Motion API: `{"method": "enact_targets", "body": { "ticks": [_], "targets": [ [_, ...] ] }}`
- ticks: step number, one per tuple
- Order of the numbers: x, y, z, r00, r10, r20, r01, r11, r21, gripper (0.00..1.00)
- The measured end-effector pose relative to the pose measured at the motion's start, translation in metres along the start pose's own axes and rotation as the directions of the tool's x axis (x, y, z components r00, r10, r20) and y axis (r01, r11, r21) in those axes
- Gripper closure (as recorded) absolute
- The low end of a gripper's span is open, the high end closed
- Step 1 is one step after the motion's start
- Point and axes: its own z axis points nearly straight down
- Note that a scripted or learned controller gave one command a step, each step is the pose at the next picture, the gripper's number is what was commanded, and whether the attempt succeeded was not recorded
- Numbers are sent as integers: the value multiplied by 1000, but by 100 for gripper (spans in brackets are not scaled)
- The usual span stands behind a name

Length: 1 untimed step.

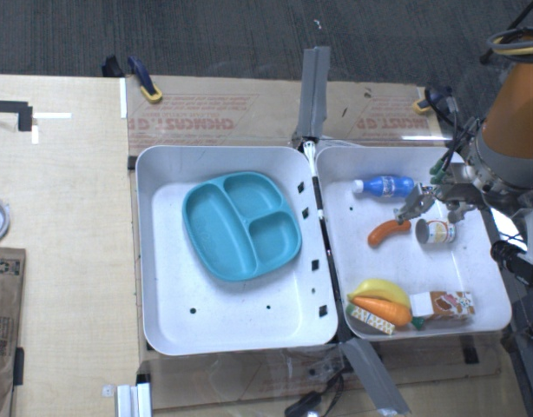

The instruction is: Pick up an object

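1. a pale wooden bench (58,181) sits under the camera, with dark grey carpet (206,16) beyond its far edge.
2. a sheet of brown cardboard (223,111) lies under two shallow white bins, pinned by clamps at its far corners.
3. the left bin (158,311) holds a blue divided plate (240,224), lying flat near its middle.
4. the right bin (336,250) holds a blue bottle (384,186) at the far side, an orange sausage (388,232) near the middle, a small can (435,232) just beside it, and a banana (379,291), carrot (384,309) and snack packet (449,304) clustered along the near wall.
5. the gripper (433,200) hangs over the right bin between bottle and can; its fingers look spread, with nothing between them.
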Motion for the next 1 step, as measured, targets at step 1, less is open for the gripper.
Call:
{"method": "enact_targets", "body": {
  "ticks": [1],
  "targets": [
    [0,45,123,998,-60,-1,60,998,1,0]
  ]
}}
